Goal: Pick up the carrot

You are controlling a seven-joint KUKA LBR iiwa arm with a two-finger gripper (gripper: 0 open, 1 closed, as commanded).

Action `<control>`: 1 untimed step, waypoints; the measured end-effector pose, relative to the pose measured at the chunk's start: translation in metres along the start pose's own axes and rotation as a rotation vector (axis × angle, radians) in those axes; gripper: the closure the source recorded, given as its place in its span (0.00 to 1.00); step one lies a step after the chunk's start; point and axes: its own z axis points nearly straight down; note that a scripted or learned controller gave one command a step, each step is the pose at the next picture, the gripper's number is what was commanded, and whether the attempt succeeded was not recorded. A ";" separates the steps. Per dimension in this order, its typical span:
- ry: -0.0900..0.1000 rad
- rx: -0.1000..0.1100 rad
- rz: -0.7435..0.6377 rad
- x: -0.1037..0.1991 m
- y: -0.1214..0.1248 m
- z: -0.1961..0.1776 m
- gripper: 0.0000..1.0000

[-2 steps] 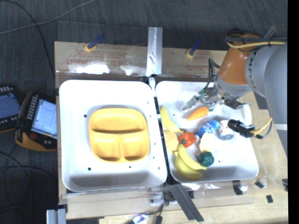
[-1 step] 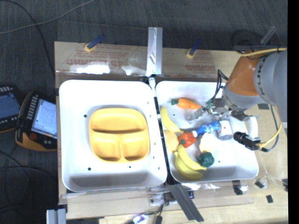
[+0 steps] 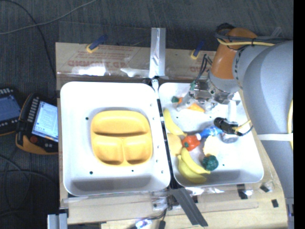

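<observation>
The carrot [image 3: 176,99] looks like a small orange piece with a green end, lying near the back left corner of the right bin [image 3: 248,175]. My gripper [image 3: 200,95] hangs low over the back of that bin, a little to the carrot's right and apart from it. Just in front of the gripper lies a yellow-orange object [image 3: 196,108]. The wrist and its metal parts hide the space between the fingers.
The right bin also holds two bananas [image 3: 189,168], a third banana [image 3: 170,122] along its left wall, a red-orange round fruit [image 3: 191,142], a dark green piece [image 3: 209,162] and a blue item [image 3: 208,131]. A yellow divided tray [image 3: 122,136] sits in the left bin [image 3: 76,175].
</observation>
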 end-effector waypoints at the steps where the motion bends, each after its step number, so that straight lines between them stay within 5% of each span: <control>1: -0.005 0.018 -0.003 -0.001 -0.004 -0.003 1.00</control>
